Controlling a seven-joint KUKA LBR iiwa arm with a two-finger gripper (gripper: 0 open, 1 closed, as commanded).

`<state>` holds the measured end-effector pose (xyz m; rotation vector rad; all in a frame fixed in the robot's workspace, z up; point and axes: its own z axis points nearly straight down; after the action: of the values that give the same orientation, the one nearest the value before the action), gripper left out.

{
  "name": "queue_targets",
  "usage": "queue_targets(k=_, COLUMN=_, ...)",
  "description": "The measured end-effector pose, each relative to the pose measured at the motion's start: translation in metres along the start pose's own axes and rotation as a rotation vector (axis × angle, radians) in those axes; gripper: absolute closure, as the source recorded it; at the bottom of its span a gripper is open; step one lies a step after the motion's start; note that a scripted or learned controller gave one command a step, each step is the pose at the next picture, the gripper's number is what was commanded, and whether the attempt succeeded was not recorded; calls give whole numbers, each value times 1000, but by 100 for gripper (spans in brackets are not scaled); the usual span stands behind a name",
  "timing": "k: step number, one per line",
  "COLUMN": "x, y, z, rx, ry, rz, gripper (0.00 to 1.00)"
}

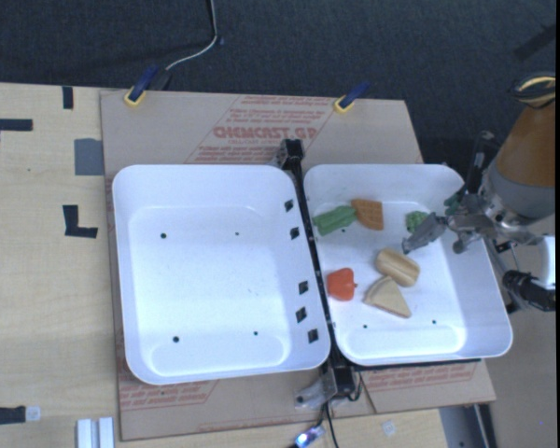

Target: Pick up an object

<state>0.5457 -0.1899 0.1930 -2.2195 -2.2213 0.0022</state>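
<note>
I see the gripper [427,234] low over right bin [485,339], beside small green piece [416,219]; prob lining up a grab; can't tell its state; nothing visibly held.

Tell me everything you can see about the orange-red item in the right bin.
The orange-red item is small, chunky and rounded, matte like a plastic or foam toy, perhaps a pepper or tomato. It lies on the floor of the right bin, near the left wall by the divider. It sits apart from the tan wedge to its right; nothing touches it. The gripper is farther up and right.
</note>
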Motion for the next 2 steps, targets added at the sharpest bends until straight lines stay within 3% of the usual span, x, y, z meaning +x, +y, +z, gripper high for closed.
queue_targets(k=1, x=-17, y=35, z=-96, rx=-12, ry=-5, rz=-1, gripper=0)
queue_targets(k=2, x=-21, y=94, z=-175, rx=-13, ry=-5, rz=-3, gripper=0)
